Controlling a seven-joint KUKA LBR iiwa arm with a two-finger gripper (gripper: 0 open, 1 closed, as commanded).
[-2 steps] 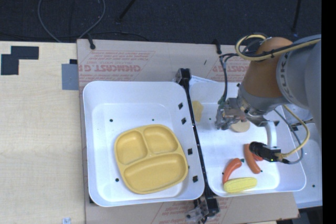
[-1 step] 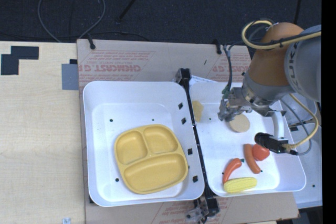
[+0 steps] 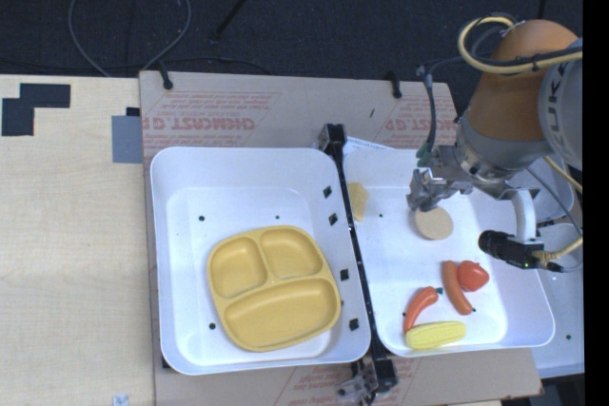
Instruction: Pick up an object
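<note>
End effector (image 3: 425, 195) over right bin (image 3: 390, 299), just beside tan disc (image 3: 434, 224), finger state unclear

Yellow tray (image 3: 274, 288) & corn (image 3: 436, 334), red tomato (image 3: 473, 276), white bins (image 3: 181, 176).

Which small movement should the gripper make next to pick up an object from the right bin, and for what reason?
Probably a short descent onto the round tan disc. The gripper hangs at the disc's upper left edge, nearer to it than to the tomato, the sausage, the red pepper or the corn cob, which lie lower in the right bin. A slight shift toward the disc's centre first may help.
</note>
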